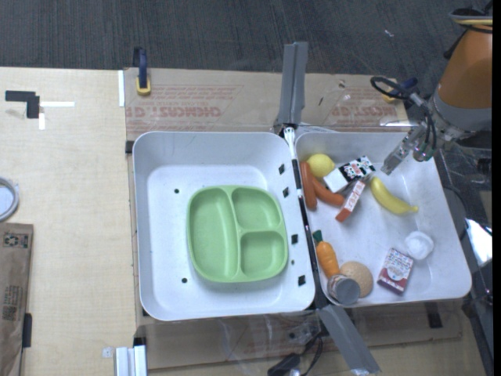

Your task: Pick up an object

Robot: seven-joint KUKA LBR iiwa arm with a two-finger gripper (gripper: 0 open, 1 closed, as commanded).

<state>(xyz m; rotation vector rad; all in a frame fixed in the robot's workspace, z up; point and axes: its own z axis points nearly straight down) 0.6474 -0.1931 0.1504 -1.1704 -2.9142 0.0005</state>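
Hovering at the frame's upper right, the gripper shows no readable finger state. Descending squarely over the banana, just below in the right bin, would likely suit best.

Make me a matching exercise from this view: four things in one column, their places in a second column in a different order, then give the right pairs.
Things:
1. green divided plate
2. banana
3. red carton
4. lemon

Places:
A. near front right corner of the right bin
B. middle of the left bin
C. back of the right bin, close to the divider
D. right bin, below the gripper

Pairs: 1-B, 2-D, 3-A, 4-C
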